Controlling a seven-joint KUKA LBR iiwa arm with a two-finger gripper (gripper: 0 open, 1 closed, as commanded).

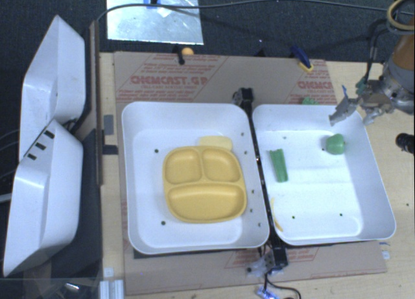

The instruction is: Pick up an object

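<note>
Bright, even overhead light washes the two white bins point(259, 119) nearly featureless at centre frame, a foil sheet point(154, 6) at upper left throws mottled glare, shadows stay faint and short, and the whole frame looks soft and slightly grainy, blurriest around the hand point(355, 113) at right.

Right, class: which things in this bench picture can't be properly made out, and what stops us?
- Arm: cut off by the right edge.
- Pale yellow piece: partly hidden behind the yellow tray.
- Gripper: finger state blurred.
- Small green item beyond the right bin: too small to identify.
</note>
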